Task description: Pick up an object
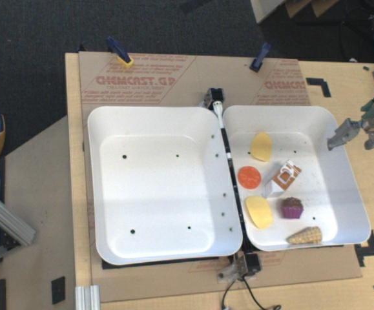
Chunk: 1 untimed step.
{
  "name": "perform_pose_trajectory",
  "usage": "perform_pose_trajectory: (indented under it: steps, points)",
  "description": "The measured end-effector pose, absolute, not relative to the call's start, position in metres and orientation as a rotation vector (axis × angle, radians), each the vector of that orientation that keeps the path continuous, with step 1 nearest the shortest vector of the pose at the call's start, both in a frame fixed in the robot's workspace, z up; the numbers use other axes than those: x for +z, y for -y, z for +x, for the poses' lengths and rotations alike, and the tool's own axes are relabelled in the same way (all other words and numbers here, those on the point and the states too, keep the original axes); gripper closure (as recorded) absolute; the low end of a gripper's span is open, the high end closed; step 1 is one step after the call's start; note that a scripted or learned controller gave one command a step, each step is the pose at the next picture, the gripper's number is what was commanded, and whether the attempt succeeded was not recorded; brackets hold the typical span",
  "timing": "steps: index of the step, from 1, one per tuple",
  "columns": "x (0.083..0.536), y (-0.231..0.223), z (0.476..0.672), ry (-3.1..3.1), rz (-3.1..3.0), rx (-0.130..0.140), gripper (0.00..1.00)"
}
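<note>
- Hovering at the right bin's (342, 192) far right rim, the gripper (358, 134) holds nothing; finger spread cannot be told.
- Right bin contents: two yellow pieces (261, 146) (259, 212), orange disc (249, 177), red-and-white block (286, 175), purple object (292, 208), waffle cone (305, 236).

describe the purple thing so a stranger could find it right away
Look in the right bin, toward its near edge. The purple object sits right of a yellow piece and above the tan cone. It is the only dark purple item.
</note>
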<state>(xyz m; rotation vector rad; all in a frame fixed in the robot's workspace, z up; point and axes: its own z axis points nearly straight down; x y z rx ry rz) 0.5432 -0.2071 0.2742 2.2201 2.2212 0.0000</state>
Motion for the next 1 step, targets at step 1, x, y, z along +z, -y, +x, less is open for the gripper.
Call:
perform_pose_trajectory:
  steps: [1]
  points:
    - [0.0782,0.2090,0.5953,-2.229,2.225,-0.003,0.00]
